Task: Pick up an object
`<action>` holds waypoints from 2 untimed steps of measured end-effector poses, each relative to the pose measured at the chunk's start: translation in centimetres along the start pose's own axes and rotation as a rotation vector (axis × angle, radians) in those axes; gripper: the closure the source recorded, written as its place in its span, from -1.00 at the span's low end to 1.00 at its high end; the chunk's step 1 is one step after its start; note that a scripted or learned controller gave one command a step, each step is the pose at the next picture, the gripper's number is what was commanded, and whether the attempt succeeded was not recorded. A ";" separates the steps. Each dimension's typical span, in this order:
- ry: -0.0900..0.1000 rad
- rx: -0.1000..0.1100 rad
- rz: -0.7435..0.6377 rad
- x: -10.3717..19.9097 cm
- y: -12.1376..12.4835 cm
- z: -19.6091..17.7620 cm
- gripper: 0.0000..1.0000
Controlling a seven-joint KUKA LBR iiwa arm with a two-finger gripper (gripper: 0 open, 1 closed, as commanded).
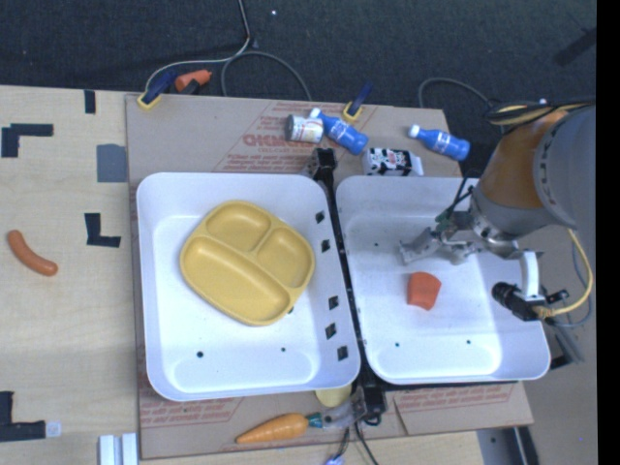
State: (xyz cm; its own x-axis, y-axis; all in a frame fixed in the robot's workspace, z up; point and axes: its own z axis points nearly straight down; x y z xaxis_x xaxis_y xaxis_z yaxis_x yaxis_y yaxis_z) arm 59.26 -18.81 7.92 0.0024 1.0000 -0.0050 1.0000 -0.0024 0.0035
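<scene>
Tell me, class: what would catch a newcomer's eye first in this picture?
Likely the yellow divided plate lying in the left bin. Next, the small orange block in the right bin, with the gripper just above it in the picture. A toy carrot lies outside, below the bins.

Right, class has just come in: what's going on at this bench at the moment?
A grey robot arm reaches in from the right, with its gripper low over the right bin. An orange block lies in that bin, just below the gripper and not held. The left bin holds a yellow divided plate.
</scene>
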 end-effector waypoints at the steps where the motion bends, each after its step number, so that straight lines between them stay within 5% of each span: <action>1: 0.003 -0.002 -0.007 8.5 -6.3 -0.9 -1.00; 2: 0.001 -0.007 -0.003 9.0 -10.7 -0.9 -1.00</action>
State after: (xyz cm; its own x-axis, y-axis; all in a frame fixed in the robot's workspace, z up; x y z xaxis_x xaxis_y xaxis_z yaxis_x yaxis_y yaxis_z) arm 48.56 -9.75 8.74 -0.0004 1.0000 -0.0038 0.9999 0.0004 0.0107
